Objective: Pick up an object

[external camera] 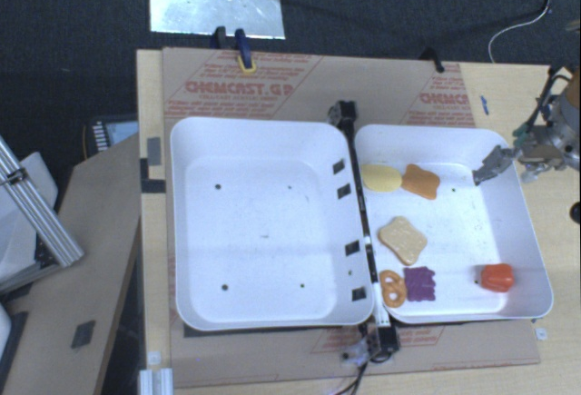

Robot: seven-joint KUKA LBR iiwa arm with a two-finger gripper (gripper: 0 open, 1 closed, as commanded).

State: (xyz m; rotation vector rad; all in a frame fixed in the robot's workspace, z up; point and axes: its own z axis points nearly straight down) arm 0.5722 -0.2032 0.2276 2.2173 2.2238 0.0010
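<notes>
The right bin (451, 135) holds several toy foods. A yellow lemon-like piece (382, 178) and an orange piece (420, 182) lie side by side at its far left. A bread slice (403, 240) lies near the middle, with a pretzel (392, 288) and a purple piece (419, 283) by the near wall. A red-orange piece (497, 277) sits in the near right corner. My gripper (491, 166) hangs over the bin's far right part, right of the orange piece and apart from every object.
The left bin (263, 221) stands beside the right one, with black clips (345, 192) along the shared wall. Both rest on a cardboard sheet (272, 80) on the bench. A metal frame (32, 212) stands at the far left.
</notes>
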